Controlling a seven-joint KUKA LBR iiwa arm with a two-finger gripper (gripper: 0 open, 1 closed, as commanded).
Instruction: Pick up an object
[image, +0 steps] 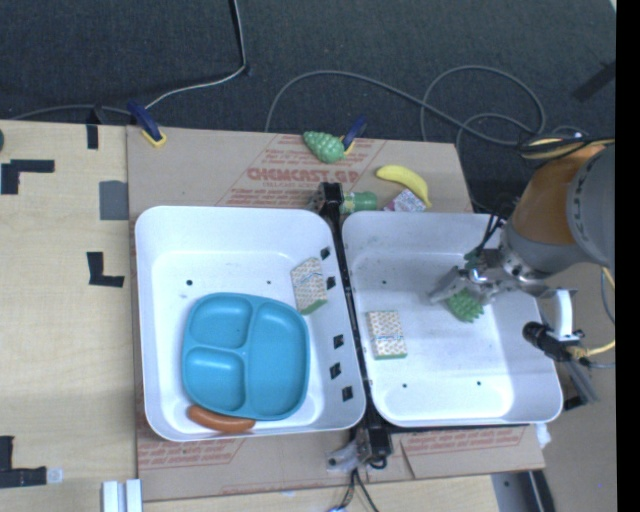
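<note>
The metal hand (462, 292) sits low in the right bin (520, 400), touching a bumpy green toy (466, 306) near the bench's right edge. I cannot tell how it grips.

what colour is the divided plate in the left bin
Light blue: the three-compartment plastic plate in the left white bin, clearest in the camera view.

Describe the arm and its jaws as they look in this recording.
The arm is a thick, rounded grey cylinder with a broad orange band above the wrist. The gripper is a compact block of grey and dark metal. A thin dark cable runs along the wrist toward the gripper.
</note>
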